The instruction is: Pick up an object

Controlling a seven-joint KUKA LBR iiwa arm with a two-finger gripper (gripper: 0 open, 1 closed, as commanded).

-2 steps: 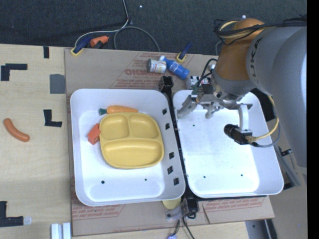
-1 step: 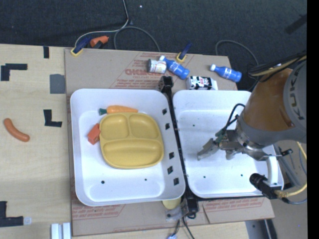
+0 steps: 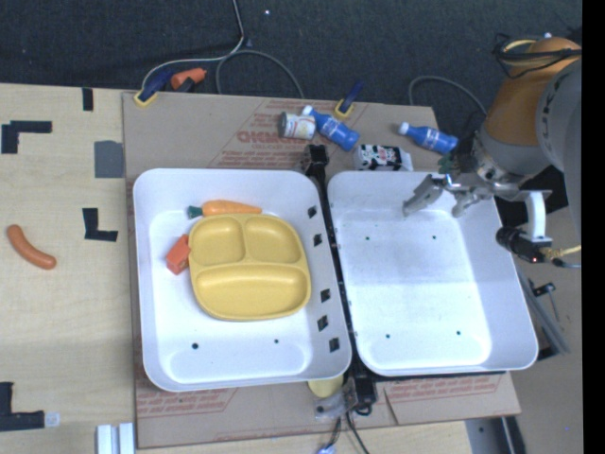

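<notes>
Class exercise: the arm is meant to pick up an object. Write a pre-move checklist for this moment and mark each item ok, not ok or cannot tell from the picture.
1. Gripper open: ok, its two fingers are spread apart.
2. Gripper free of any load: ok, nothing sits between the fingers.
3. Gripper over an object: not ok, it is above the far part of the right bin, on bare floor.
4. Objects to pick located: ok, the yellow tray, carrot and an orange piece lie in the left bin.
5. Carrot free to grasp: cannot tell, it lies right against the tray's far edge.
</notes>
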